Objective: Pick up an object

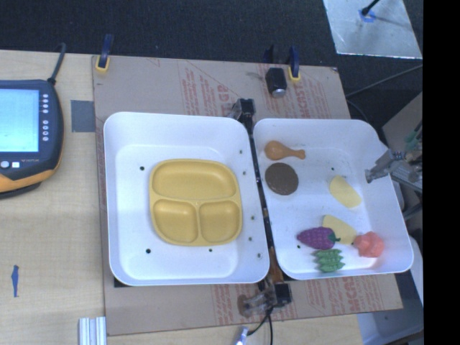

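Note:
The right bin (359, 131) holds several toy foods. A tan drumstick (283, 150) lies at its far left, with a brown round patty (282, 179) just below it. A pale yellow lump (345, 192) sits toward the right side. Near the front lie a purple grape bunch (317, 237), a yellow wedge (340, 228), a green piece (328, 261) and a red-pink piece (369, 244). My gripper (392, 167) hangs at the bin's right rim, up and to the right of the pale yellow lump, with nothing seen in it.
The left bin (122, 192) holds a yellow three-compartment plate (195, 201). A teach pendant (25, 135) lies on the bench at far left. Clamps and a black fitting (277, 81) sit along the cardboard's far edge, and cables (262, 304) lie at the front between the bins.

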Motion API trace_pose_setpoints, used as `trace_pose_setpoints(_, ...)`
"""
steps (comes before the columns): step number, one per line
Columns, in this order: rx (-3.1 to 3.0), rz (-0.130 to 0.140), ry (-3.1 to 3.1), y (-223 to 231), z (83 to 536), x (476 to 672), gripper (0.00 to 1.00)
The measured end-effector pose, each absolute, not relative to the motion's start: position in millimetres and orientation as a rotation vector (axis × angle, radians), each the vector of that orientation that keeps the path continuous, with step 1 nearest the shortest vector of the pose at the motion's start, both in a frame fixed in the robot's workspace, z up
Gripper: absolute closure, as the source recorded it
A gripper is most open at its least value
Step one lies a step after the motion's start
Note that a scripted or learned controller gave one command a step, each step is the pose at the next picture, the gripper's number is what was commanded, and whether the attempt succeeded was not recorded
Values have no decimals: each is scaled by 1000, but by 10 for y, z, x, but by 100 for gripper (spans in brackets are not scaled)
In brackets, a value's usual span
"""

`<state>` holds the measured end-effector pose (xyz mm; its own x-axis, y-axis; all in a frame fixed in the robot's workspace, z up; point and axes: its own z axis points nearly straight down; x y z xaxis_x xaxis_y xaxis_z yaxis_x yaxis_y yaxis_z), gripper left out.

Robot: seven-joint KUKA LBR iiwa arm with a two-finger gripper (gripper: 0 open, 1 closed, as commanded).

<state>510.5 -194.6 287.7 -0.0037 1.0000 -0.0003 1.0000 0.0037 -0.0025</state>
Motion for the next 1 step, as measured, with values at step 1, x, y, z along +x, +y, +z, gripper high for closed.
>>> trace_pose_setpoints(1, -2215, 4, -2227, -1473, 1611, 4914, 0)
